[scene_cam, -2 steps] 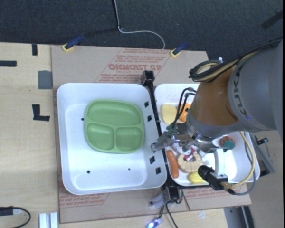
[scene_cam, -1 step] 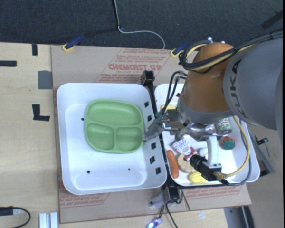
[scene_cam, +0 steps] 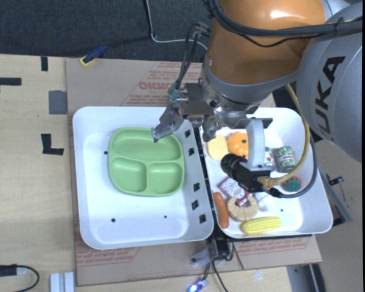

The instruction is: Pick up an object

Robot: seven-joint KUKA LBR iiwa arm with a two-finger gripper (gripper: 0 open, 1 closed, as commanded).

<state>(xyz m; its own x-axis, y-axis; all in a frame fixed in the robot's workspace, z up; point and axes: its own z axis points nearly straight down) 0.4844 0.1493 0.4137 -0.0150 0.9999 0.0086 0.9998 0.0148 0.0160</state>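
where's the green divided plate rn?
The green three-compartment plastic plate lies flat in the left white bin, toward its top right, with the gripper at its upper right rim.

Two shallow white bins sit side by side on the worktop: a left bin (scene_cam: 91,224) and a right bin (scene_cam: 316,218). One green divided plate (scene_cam: 147,162) with three compartments lies in the left bin, just below the tool (scene_cam: 168,126). To the tool's right, the right bin holds one toy corn cob (scene_cam: 260,225), one toy sausage (scene_cam: 221,209), one round cookie-like piece (scene_cam: 242,207), one orange piece (scene_cam: 237,143), one yellow wedge (scene_cam: 216,148), one small can (scene_cam: 285,157), one green ball (scene_cam: 292,185) and one small packet (scene_cam: 231,187).
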